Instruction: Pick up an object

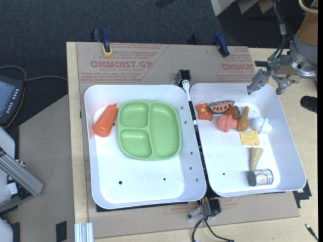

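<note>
- Gripper hovering at upper right of frame, above the right bin's far corner, fingers spread, nothing between them.
- Nearest pickable items down-left of it: brown peg, long axis roughly vertical in frame, beside watermelon slice.
- Also there: cheese, can.
- Left bin: green tray, orange carrot.

Toy foods scattered in right bin; orange carrot beside green tray
</note>
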Robot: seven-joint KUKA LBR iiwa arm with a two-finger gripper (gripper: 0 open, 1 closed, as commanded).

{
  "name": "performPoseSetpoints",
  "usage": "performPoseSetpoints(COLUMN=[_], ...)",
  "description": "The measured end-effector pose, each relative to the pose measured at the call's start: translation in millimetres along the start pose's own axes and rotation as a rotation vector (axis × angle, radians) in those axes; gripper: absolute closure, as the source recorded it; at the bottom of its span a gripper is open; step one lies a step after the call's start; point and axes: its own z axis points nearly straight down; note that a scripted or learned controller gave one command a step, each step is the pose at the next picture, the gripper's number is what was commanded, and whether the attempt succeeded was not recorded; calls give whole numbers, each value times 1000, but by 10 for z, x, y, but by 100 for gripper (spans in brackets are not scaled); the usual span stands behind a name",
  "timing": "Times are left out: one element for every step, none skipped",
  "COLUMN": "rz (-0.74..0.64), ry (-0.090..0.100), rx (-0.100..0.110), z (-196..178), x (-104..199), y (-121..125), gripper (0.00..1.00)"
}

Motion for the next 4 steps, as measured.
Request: performPoseSetpoints(rz=[-3, -3, -4, -5], ry=[-3, -2, -2, -2], rx=[-15, -10, -9, -10], z=[-93, 341, 923, 1454], x=[7, 45, 36, 45], y=[24, -3, 87, 89], gripper=[0, 0, 0, 0])
